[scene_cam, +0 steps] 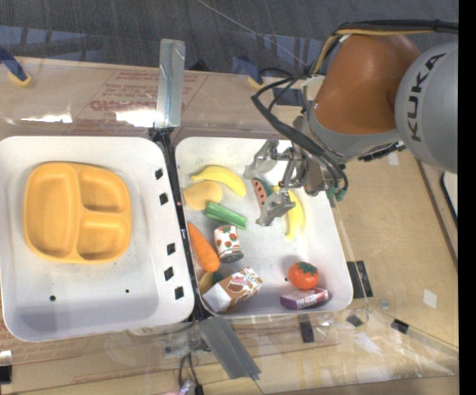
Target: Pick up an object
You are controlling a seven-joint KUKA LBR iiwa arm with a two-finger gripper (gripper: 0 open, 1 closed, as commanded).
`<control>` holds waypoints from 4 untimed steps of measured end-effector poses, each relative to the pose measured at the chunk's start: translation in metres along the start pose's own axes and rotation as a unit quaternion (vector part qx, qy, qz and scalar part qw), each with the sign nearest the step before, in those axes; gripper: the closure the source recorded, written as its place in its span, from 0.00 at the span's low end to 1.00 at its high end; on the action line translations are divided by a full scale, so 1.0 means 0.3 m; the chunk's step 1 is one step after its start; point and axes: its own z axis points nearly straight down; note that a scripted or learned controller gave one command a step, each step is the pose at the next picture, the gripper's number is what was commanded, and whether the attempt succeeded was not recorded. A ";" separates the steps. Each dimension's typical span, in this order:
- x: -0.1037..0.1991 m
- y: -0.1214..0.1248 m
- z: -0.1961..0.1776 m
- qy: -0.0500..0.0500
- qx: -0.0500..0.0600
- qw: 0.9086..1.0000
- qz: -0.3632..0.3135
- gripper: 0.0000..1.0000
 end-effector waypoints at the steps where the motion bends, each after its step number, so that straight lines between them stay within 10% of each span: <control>1: 0.100 0.068 0.504 0.000 -0.001 0.999 0.045 0.00; 2: 0.093 0.074 0.467 -0.002 -0.001 0.999 0.041 1.00; 3: -0.109 0.256 0.097 -0.007 -0.001 0.999 0.040 1.00; 4: -0.193 0.188 -0.186 -0.005 0.000 0.999 0.046 1.00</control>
